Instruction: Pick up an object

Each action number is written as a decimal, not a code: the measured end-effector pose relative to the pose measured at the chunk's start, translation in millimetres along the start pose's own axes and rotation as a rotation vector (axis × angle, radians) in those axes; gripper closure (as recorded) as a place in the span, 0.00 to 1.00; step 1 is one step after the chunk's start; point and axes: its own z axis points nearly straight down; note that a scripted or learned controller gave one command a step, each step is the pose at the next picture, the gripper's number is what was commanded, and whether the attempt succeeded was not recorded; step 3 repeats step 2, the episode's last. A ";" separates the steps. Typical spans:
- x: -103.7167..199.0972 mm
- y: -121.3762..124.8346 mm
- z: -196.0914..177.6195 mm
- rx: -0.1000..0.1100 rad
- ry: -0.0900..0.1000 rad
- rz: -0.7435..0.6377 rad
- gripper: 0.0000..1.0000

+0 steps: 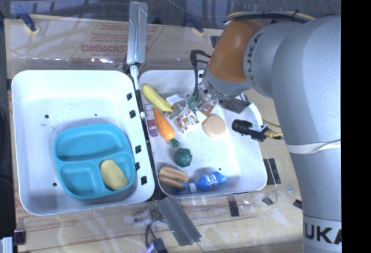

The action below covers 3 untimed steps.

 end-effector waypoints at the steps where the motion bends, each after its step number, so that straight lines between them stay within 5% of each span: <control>1: -5.5 33.2 12.0 0.006 0.005 -0.170 1.00; 2: 32.3 60.7 -91.9 -0.003 0.000 -0.044 1.00; 3: 32.3 60.7 -91.9 -0.003 0.000 -0.044 1.00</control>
